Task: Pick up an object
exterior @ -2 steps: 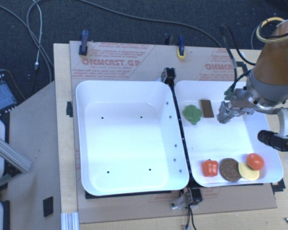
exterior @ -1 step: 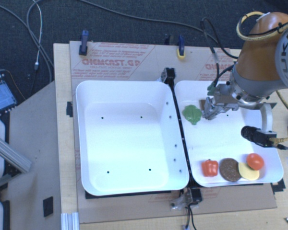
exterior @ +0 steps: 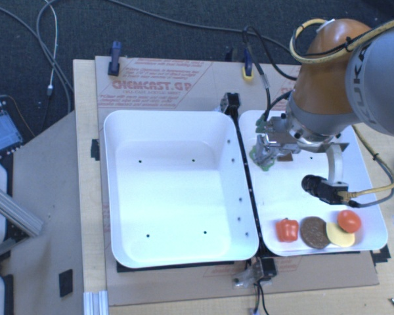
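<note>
Plainly, the gripper (exterior: 270, 148) sits low in the right bin (exterior: 295, 195), toward that bin's 10 o'clock corner, close to the wall shared with the left bin (exterior: 171, 195). The arm (exterior: 328, 64) comes in from 3 o'clock, its orange band above the wrist.

We see 1 small green thing (exterior: 261, 157) at the gripper's 7 o'clock side, touching it or just beside it. It is partly hidden by the metal and too small for us to read a long axis or say which way it points. We cannot tell whether the gripper is wide, narrow or clamped on it, nor whether the green thing rests on the bin floor or is off it.

Along the right bin's 6 o'clock edge we count 4 more things in a row running from 9 to 3 o'clock. They are a red pepper (exterior: 287, 230), a brown disc (exterior: 314, 232) lying flat, a yellow piece (exterior: 342, 238) and a tomato (exterior: 349, 220). The pepper stands just beside the disc. The disc touches the yellow piece, and the tomato lies against that piece at its 12 o'clock side. All 4 are well apart from the gripper.
</note>
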Robot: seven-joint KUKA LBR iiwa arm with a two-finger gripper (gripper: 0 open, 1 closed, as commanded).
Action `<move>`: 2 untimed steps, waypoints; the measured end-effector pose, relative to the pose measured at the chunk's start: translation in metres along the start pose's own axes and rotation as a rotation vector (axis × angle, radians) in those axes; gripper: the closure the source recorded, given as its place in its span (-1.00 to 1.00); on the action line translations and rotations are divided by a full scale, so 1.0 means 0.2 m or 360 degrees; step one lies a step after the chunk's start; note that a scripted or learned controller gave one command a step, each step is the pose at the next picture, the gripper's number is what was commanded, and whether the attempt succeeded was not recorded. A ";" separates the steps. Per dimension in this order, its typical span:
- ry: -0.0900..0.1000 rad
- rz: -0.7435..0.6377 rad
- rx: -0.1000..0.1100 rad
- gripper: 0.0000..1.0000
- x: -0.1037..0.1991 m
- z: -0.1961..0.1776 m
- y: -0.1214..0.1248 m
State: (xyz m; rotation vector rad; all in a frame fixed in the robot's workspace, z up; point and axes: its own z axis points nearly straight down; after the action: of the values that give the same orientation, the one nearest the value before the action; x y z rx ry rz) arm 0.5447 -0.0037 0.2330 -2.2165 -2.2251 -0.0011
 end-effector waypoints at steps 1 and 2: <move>0.0000 -0.0001 -0.0001 1.00 0.25 -0.04 0.03; 0.0000 0.0000 -0.0001 1.00 0.47 -0.05 0.09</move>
State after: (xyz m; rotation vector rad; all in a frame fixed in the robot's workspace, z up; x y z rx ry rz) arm 0.5629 0.0895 0.2436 -2.2167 -2.2256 -0.0019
